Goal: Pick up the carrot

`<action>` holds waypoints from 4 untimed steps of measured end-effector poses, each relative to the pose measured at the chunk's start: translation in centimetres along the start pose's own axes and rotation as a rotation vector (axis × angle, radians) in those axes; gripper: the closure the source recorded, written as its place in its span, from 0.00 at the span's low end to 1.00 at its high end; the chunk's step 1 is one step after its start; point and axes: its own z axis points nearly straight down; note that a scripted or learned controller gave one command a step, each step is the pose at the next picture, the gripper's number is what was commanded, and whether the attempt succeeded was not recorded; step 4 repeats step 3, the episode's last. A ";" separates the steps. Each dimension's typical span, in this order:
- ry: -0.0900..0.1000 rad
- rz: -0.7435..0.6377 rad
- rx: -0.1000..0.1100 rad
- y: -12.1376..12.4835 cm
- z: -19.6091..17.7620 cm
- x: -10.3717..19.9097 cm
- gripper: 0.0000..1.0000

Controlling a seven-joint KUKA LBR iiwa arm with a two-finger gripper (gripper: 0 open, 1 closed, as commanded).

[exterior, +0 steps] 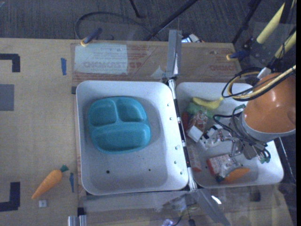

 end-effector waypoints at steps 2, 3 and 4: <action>-0.005 0.218 0.002 -6.4 -4.1 -9.8 0.00; 0.001 -0.051 -0.001 -5.0 0.7 1.1 0.00; 0.001 -0.051 -0.001 -5.0 0.7 1.1 0.00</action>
